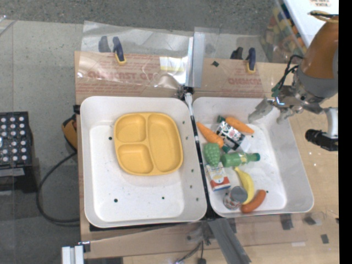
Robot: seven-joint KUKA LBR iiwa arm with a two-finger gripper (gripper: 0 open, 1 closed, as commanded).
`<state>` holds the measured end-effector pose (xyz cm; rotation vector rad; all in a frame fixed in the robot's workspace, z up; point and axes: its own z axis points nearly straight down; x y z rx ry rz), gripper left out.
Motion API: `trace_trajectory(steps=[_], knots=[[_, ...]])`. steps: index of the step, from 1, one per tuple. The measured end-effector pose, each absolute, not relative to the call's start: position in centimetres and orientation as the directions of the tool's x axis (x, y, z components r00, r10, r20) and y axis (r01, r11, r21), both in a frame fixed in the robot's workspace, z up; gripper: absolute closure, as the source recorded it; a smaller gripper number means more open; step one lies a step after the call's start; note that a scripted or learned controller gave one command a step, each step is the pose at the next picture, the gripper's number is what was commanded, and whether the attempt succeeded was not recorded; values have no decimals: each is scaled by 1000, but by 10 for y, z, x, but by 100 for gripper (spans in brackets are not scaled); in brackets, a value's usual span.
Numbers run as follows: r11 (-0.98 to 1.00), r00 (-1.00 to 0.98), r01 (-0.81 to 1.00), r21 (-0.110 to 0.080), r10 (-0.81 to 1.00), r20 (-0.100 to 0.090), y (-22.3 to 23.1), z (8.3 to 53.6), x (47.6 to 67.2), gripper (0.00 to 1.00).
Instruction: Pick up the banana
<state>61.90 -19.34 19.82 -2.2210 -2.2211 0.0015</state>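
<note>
Two shallow white bins sit side by side on the bench, and the banana [246, 182] lies in the near part of the right bin [291, 172]: a small, plain yellow, gently curved fruit, running from upper left to lower right, with nothing gripping it. Its lower end touches a reddish-orange sausage-shaped toy [254, 201] near the bin's front edge, and a small grey can [236, 197] stands just to its left. A red-and-white carton [218, 177] lies beside the can, and just beyond the banana's upper end rests a green bottle [238, 159] on its side, next to a bumpy green vegetable toy [212, 153]. Farther back are a black-and-white packet [229, 133] and two orange carrots [210, 135], the second carrot [239, 125] nearest the rear. In the left bin [96, 186] sits a yellow divided plate [148, 143] with three compartments. Over the right bin's far right corner hangs the gripper [271, 110], well apart from the banana; its fingers [258, 113] are spread apart and hold nothing. Behind the bins, two blue clamps [117, 49] pin clear plastic sheeting to the bench.
</note>
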Motion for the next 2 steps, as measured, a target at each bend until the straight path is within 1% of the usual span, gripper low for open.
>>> trace_trajectory(steps=[1, 2], knots=[[200, -200, 980, -2, 980, 0, -165, 152, 575, 0], [165, -165, 986, -3, 986, 1, -141, 120, 512, 0]])
